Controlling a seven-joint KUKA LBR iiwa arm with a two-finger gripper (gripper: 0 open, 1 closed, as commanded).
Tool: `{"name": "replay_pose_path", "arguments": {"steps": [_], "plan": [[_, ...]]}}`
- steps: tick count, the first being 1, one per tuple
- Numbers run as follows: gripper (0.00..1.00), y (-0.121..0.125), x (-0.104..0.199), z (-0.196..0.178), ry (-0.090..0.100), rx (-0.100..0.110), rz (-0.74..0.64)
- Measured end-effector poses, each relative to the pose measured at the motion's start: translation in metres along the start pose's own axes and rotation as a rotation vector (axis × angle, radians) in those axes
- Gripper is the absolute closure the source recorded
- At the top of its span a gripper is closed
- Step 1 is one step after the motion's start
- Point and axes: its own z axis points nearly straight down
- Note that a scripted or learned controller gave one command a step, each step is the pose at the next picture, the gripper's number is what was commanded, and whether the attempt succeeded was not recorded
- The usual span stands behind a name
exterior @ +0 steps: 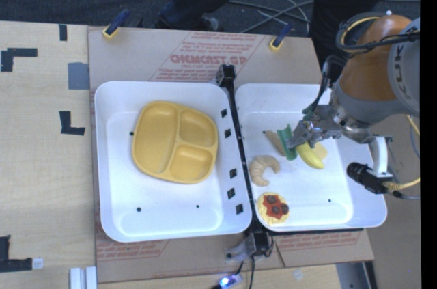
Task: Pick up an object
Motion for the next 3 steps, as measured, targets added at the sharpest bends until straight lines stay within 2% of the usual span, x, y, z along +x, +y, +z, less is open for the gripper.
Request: {"name": "replay_pose_path", "arguments": {"steps": [1,3], "plan": [[1.00,0.009,0.054,-0.010,0.000,0.000,-0.002],[1.00,0.015,0.168,-0.006,-0.002,0.001,-0.002]]}}
